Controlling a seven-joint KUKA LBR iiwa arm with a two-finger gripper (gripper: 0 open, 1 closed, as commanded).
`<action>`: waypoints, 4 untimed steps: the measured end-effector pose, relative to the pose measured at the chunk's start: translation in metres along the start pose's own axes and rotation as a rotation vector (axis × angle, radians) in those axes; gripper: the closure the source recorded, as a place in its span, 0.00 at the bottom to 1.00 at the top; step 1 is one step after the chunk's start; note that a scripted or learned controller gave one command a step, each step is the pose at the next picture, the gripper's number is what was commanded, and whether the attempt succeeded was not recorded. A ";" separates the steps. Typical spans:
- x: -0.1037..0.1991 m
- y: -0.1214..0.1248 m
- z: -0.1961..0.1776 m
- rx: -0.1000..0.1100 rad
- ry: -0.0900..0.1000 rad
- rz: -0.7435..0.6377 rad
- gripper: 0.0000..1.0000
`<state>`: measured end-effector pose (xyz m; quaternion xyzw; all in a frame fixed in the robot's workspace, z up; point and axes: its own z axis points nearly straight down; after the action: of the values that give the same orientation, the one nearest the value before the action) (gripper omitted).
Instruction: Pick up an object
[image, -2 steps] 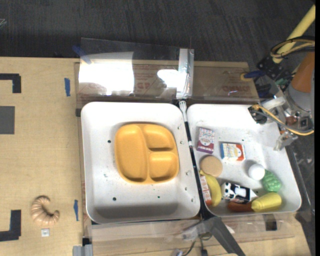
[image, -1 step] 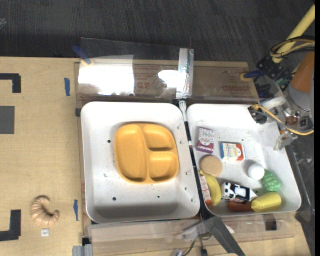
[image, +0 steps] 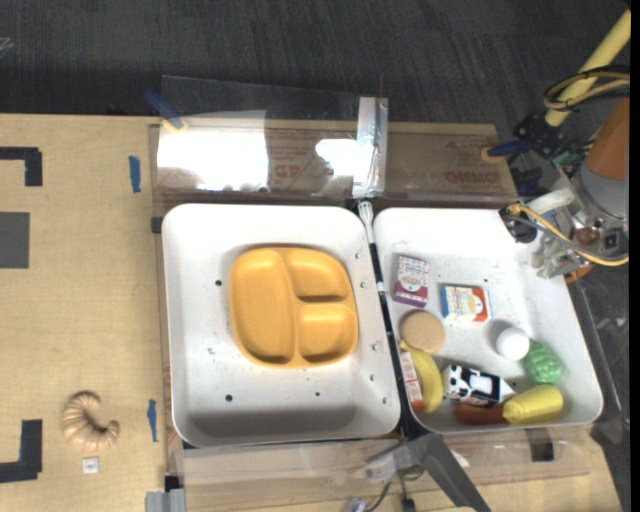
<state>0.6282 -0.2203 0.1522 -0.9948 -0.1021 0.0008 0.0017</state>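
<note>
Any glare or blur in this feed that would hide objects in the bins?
Camera view: strong glare washes out the clear plastic sheet behind the bins; the yellow divided tray in the left bin is evenly lit with soft shadow at that bin's near wall; items in the right bin look slightly soft, package print unreadable; the arm at right is mildly blurred.

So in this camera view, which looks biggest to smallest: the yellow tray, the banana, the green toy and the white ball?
1. Yellow tray, by far.
2. Banana.
3. Green toy and white ball look much alike; I wouldn't rank them.
</note>
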 end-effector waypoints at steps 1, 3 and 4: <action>-0.053 -0.089 0.065 0.000 0.002 0.002 1.00; -0.095 -0.135 0.065 -0.005 0.004 -0.805 1.00; -0.112 -0.152 0.064 -0.010 0.009 -0.638 1.00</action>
<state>0.4876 -0.0943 0.0884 -0.9126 -0.4088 -0.0048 -0.0024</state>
